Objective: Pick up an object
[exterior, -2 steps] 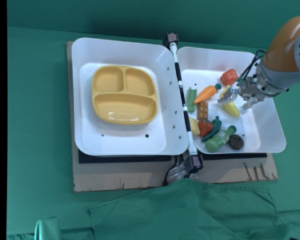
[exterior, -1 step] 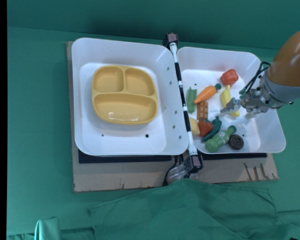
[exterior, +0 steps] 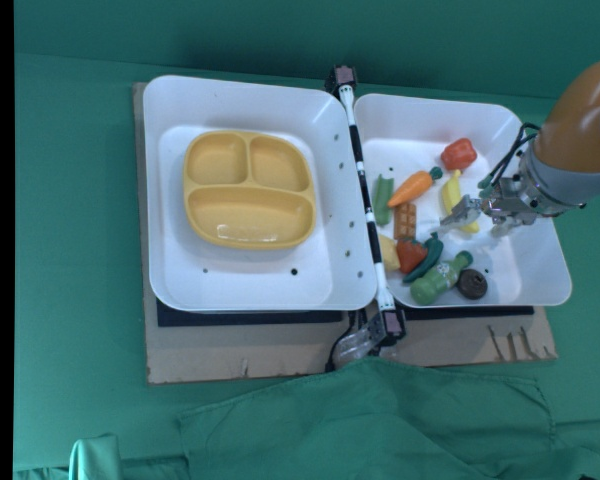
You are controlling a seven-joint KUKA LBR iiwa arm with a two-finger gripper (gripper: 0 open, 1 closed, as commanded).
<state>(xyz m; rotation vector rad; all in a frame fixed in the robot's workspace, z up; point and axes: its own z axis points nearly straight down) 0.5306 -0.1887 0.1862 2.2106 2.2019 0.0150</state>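
Left bin (exterior: pixel 170 258): I see one yellow tray (exterior: pixel 248 188) in it, three compartments, lying flat near the middle; I read it as the drop-off side, kept apart from the clutter.
Divider (exterior: pixel 365 208): the two bin rims meet here, so whatever I lift would have to clear it.
Right bin (exterior: pixel 540 268): all the toy food sits here, crowded toward its left and middle.
Bean (exterior: pixel 382 200): green, lying just beside the divider.
Carrot (exterior: pixel 414 187): tilted, next to the bean.
Bottle (exterior: pixel 438 279): green, near the front wall, beside a brown disc (exterior: pixel 472 284).
Pepper (exterior: pixel 459 154): red, toward the back.
Banana (exterior: pixel 452 198): yellow, the piece nearest my claw, so my likely target.
Gripper (exterior: pixel 486 211): low over the bin just right of the banana; fingers look parted, nothing between them.
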